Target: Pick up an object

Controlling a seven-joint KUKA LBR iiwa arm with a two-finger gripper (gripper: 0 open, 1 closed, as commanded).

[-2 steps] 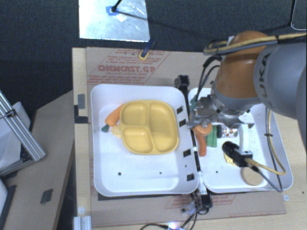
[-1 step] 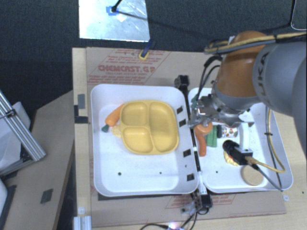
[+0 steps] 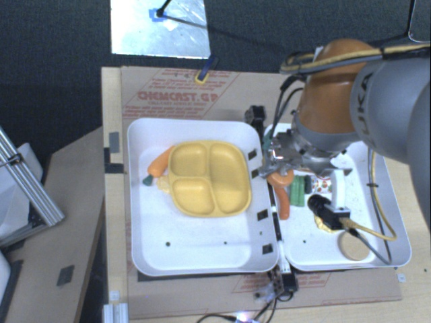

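Gripper [image 3: 281, 169] hung over the right bin [image 3: 397, 244] by its left wall; whether it pinched anything could not be told. Beneath it lay one orange sausage-shaped piece [image 3: 283, 204], one green piece [image 3: 297, 192] and one tan disc [image 3: 355, 247]. One yellow divided plate [image 3: 205, 178] and one carrot [image 3: 159, 162] lay in the left bin [image 3: 145, 247].

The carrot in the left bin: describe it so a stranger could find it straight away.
Start at the left bin, the one that holds the big yellow divided plate. Look at the plate's upper left edge, where the carrot lies at a slant, partly tucked under the rim. It is orange with a green tip at its lower end, and lies apart from the orange pieces in the right bin.
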